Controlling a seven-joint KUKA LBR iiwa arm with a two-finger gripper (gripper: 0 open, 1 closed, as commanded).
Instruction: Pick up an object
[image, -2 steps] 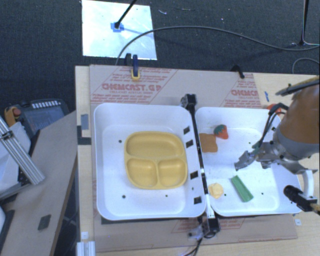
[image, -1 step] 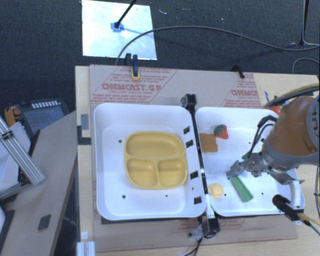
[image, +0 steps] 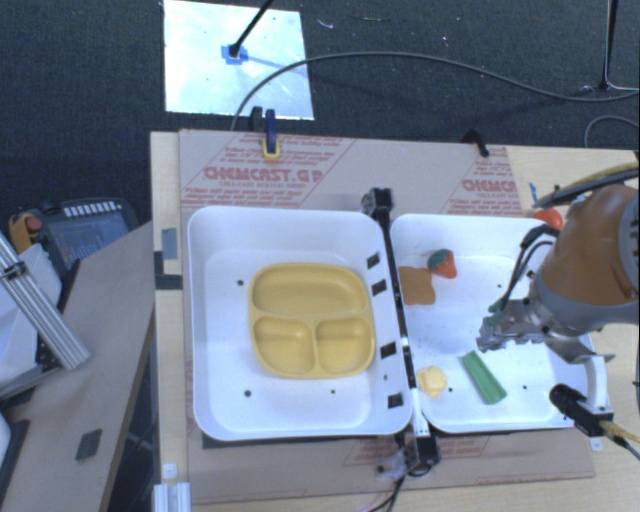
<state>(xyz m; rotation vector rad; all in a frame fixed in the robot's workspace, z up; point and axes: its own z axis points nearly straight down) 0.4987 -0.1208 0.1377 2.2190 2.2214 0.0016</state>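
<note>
Now we see two shallow white bins side by side on a bench covered with a cardboard sheet (image: 300, 170). The left bin (image: 215, 300) holds a yellow plastic tray (image: 305, 320) with three compartments, one long at the far side and two smaller ones at the near side. It lies flat, near the middle of this bin.

The right bin (image: 480, 240) holds four small objects. A green stick-like block (image: 483, 377) lies flat near the front of the bin, at a slant. A small yellow piece (image: 432, 380) lies to the left of it, close to the wall between the bins, and the two are apart. Further back, an orange-brown flat square (image: 417, 286) lies near the same wall. Just beside its far right corner there is a small red object with a dark green top (image: 441, 263); we cannot tell if they touch.

The arm (image: 590, 265) reaches in from the right, and its orange band is above the right part of the right bin. The gripper (image: 505, 330) hangs over the middle of this bin, just behind the far end of the green block. We see nothing between its fingers, but they are small and grey against the white floor, so we cannot tell how wide they stand. We also cannot say if it touches the block.
</note>
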